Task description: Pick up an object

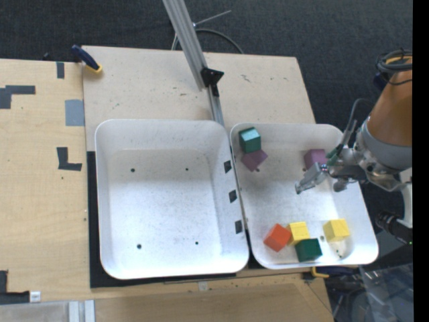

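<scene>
Right now the arm (392, 123) reaches in from the right, over the right bin (355, 203). Its hand (310, 180) hangs low in the middle of that bin, close to a purple block (314, 157) that sits just behind it. I cannot tell if the hand is released or clenched, because it looks small and blurry, and no block shows between its tips. A teal block (249, 139) sits at the back left corner of the right bin, and it seems to rest on another purple block (254, 159), though that part is hard to see. Near the front of the bin, four blocks sit close together: an orange block (277, 237), a small yellow block (299, 231), a green block (308, 249) and a bigger yellow block (336, 229) a little to the right. The left bin (107, 180) is beside it on the worktop (147, 79). A blue and yellow clamp (86, 58) lies at the back left of the worktop.
</scene>
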`<act>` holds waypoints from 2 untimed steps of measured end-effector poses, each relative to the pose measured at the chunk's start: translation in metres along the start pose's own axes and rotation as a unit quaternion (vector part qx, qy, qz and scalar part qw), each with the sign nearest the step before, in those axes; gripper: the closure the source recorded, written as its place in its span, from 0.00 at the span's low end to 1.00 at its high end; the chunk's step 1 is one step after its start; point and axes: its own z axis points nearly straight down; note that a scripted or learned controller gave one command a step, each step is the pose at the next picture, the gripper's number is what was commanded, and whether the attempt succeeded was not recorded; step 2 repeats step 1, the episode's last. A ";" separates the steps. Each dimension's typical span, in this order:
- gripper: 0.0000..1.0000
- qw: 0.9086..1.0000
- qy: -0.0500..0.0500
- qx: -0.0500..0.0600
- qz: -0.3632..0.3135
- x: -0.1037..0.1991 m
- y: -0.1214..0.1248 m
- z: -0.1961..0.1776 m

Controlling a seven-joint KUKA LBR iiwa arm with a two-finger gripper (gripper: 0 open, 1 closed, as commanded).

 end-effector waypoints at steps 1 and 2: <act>0.00 1.000 -0.003 -0.005 0.000 -0.047 0.062 -0.100; 0.00 1.000 -0.003 -0.005 0.000 -0.047 0.062 -0.100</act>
